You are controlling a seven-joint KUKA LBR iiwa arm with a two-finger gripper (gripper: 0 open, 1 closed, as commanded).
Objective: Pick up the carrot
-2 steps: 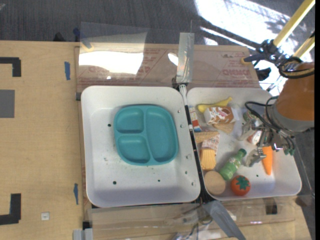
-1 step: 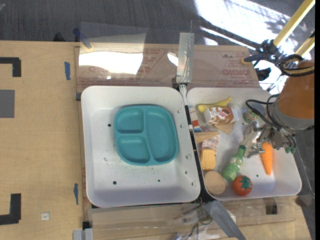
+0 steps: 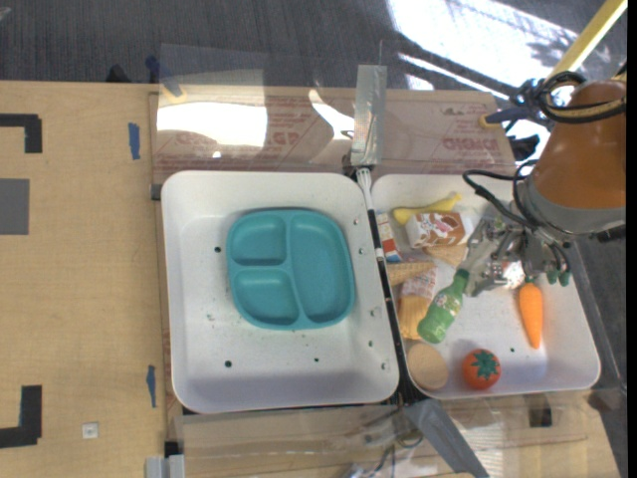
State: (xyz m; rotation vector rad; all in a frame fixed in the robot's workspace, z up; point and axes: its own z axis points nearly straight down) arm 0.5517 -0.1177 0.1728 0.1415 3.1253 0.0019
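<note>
Over in the right bin [image 3: 572, 366], all eyes on the carrot [image 3: 531, 314]: it lies on the bare white floor, stem end up toward the gripper [image 3: 513, 264], tip pointing down toward the bin's near edge. The gripper hangs just above and to the left of the carrot's top, metalwork crowding in close but, by the look of it, nothing clamped between it and the carrot. Whether it is spread or closed, I cannot tell; the hardware is a tangle of grey and glare.

Handling-wise, this looks like a toy carrot, so probably light, stiff and a bit slick, tapered too, which means it may squirt out of a pinch near the tip. Best bet is across the thick upper half, straddling the short way.

Left of the carrot sit a green bottle [image 3: 443, 307] and a heap of packets [image 3: 430, 235], with a tomato [image 3: 481, 367] down-left. The arm's orange band [image 3: 587, 147] covers the bin's far right corner, and the carrot's stem is hard to separate from the gripper.
</note>
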